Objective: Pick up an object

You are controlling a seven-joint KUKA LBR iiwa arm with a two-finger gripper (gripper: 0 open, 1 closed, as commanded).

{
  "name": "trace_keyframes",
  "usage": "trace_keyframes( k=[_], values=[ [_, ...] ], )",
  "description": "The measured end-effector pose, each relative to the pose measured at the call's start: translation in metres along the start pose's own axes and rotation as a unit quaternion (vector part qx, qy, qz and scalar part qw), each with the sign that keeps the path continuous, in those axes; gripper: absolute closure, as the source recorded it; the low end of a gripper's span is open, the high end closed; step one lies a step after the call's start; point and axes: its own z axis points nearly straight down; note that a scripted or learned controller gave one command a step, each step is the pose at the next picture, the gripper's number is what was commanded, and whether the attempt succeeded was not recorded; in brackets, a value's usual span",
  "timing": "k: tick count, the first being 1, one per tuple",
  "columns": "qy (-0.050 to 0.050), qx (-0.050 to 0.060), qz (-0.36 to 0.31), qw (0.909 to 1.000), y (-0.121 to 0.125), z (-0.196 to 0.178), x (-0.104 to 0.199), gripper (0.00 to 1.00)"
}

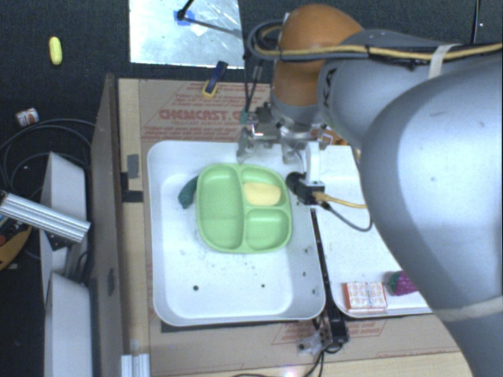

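A light green divided plate (pixel 236 218) lies in the left bin (pixel 228 297). A pale yellow piece (pixel 262 192) rests in the plate's upper right compartment. A dark teal object (pixel 187 192) peeks out at the plate's left edge. My gripper (pixel 271 151) hangs over the bin's far right part, just above the plate's far edge and close to the yellow piece. Nothing is seen held in it.
The right bin (pixel 354 234) holds a small pink-and-white box (pixel 364 294) and a purple object (pixel 402 283) at its near edge. A yellow cable (pixel 342 203) runs from the wrist across the bins' divider. The grey arm covers most of the right bin.
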Motion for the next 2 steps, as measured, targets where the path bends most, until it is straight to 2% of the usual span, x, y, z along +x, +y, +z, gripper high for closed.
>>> trace_keyframes(
  k=[1,2],
  values=[
    [0.004,-0.001,-0.009,1.0,-0.002,0.014,0.115,0.0],
    [0.001,0.001,-0.005,1.0,-0.036,0.083,0.119,0.0]
  ],
)
